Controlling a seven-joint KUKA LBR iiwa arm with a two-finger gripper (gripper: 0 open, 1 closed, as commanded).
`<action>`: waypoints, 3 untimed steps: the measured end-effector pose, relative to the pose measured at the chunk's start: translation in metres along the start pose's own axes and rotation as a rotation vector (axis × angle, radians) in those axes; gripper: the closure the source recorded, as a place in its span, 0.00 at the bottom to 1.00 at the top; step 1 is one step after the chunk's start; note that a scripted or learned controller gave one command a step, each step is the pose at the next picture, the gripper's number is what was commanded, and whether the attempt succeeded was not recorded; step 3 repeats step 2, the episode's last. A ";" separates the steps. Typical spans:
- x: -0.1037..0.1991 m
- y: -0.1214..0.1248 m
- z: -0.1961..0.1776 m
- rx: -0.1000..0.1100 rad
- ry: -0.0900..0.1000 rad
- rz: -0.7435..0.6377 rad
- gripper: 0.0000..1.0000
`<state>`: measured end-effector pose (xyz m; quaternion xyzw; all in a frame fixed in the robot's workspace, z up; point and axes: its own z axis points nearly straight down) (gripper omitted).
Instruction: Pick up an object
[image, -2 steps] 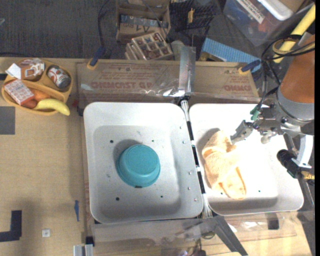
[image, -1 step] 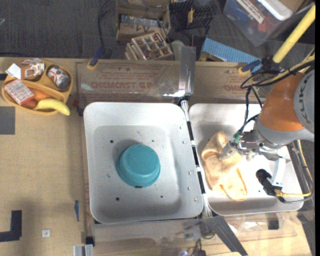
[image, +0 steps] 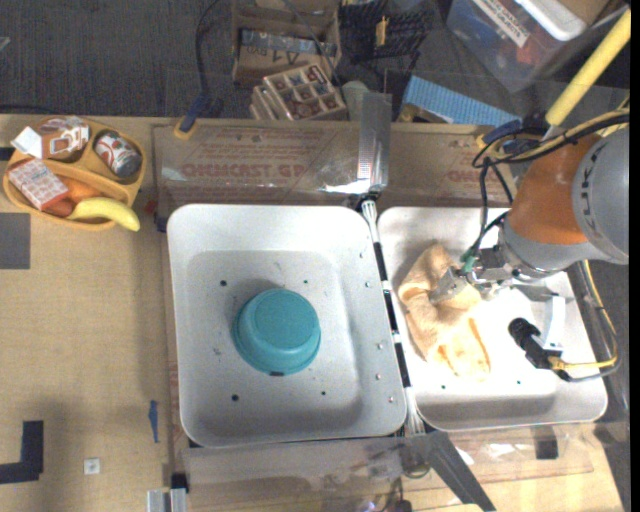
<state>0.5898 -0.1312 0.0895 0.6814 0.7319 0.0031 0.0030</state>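
Two shallow white bins stand side by side on the one worktop (image: 80, 350): one left bin (image: 190, 250) and one right bin (image: 520, 385). The left bin holds one teal bowl (image: 278, 330), mouth down. The right bin holds a pale tan soft lump (image: 428, 290); whether it is one piece or two cannot be told. At the far left of the worktop is one orange dish (image: 88, 182), bearing one banana (image: 105, 212), two round tins (image: 118, 155) and one small box (image: 35, 183). One arm (image: 560, 200) carries one pincer (image: 462, 283).
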 end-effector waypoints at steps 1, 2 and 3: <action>-0.001 0.000 -0.007 -0.001 0.002 0.006 1.00; 0.037 0.028 -0.105 0.015 0.001 -0.055 1.00; 0.037 0.028 -0.105 0.015 0.001 -0.055 1.00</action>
